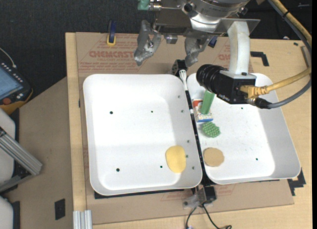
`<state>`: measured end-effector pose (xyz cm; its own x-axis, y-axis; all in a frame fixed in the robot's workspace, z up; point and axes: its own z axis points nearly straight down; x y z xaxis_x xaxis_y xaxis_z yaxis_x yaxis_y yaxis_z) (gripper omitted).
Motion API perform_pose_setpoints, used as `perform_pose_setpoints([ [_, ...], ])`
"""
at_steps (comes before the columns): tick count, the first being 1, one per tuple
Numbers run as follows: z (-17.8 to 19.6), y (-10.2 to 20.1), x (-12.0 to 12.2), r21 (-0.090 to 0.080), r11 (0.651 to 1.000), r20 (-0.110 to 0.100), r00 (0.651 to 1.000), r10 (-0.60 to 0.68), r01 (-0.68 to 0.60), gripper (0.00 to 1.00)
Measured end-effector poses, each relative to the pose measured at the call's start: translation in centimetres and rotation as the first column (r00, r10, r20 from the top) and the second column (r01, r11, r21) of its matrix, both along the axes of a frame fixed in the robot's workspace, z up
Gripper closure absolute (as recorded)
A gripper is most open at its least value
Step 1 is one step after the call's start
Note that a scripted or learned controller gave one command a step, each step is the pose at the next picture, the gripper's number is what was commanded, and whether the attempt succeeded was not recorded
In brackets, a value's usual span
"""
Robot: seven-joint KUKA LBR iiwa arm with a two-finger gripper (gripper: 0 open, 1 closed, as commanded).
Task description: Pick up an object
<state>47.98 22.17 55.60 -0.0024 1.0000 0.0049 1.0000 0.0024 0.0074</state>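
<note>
Upper arm cropped by the frame's top edge. Pincer (168, 50) at top centre, fingers spread and bare, hanging over the cardboard sheet (124, 50) just beyond the bins. Printed there in red: "CHEMCAST", partly covered. Yellow disc (176, 159) low in the left bin (99, 124). Tan disc (214, 157), green bumpy ball (212, 129) and a green stick (207, 102) along the right bin's (267, 144) left side. Small label under the stick unreadable.

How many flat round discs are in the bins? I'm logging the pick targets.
2. A yellow disc lies in the left bin, near its front right corner. A tan disc lies in the right bin, front left. The arm may hide others.
</note>
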Motion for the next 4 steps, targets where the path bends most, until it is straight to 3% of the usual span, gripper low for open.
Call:
perform_pose_setpoints([
  [1, -2.3, -2.0, 8.8, -0.006, 1.0, -0.004, 1.0, -0.008, 0.008, 0.0],
  [2, -2.1, -9.0, 6.5, -0.006, 1.0, -0.01, 1.0, -0.006, 0.006, 0.0],
  [3, -2.1, 0.8, 4.5, -0.002, 1.0, -0.006, 1.0, 0.006, -0.006, 0.0],
  [4, -2.1, 0.3, 4.7, -0.004, 1.0, -0.006, 1.0, -0.002, 0.002, 0.0],
])
